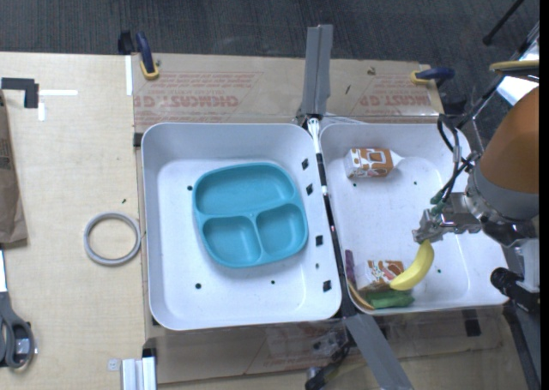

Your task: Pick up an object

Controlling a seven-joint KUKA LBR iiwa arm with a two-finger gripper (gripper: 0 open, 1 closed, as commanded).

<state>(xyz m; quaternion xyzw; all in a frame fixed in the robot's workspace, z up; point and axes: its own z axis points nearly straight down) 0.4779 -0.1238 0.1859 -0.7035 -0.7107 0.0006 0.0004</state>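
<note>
Two white bins sit side by side. In the right bin [403, 208], the hand [426, 232] sits touching the top end of a banana [413, 270]; whether it grips the banana, I cannot tell. The banana leans over a snack packet [380, 272].

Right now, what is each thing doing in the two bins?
Blue tray: flat in the left bin, nothing in it.
Carton: lying at the back of the right bin.
Banana: in the right bin's front, top end right at the gripper.
Second carton: lying beside the banana.
</note>
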